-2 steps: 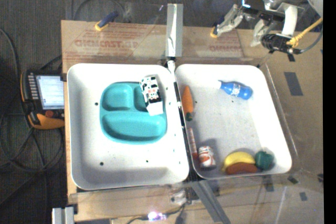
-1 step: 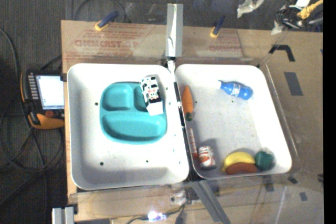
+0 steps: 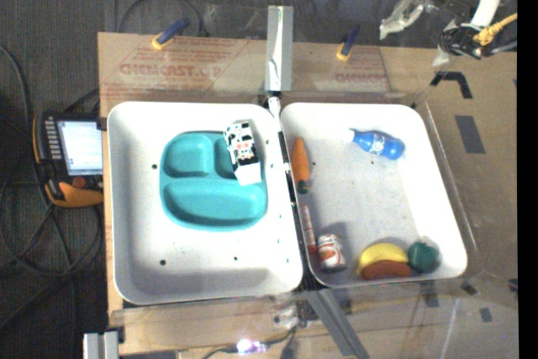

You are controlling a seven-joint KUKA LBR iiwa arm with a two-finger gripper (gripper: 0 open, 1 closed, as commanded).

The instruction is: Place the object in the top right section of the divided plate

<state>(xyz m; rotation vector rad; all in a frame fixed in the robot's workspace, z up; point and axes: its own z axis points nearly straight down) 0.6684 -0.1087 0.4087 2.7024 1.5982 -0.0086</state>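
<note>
We find the claw (image 3: 402, 17) high at the upper right, off beyond both bins, above the counter (image 3: 471, 109); we cannot tell whether it is open or closed. The black-and-white carton (image 3: 243, 150) lies in the top right section of the teal divided plate (image 3: 202, 189), overhanging that section's edge, inside the left bin (image 3: 134, 206). In the right bin (image 3: 437, 181) we note a carrot (image 3: 299, 163), blue bottle (image 3: 377, 144), small can (image 3: 329, 250), banana (image 3: 383, 253) and green fruit (image 3: 424, 256).
</note>
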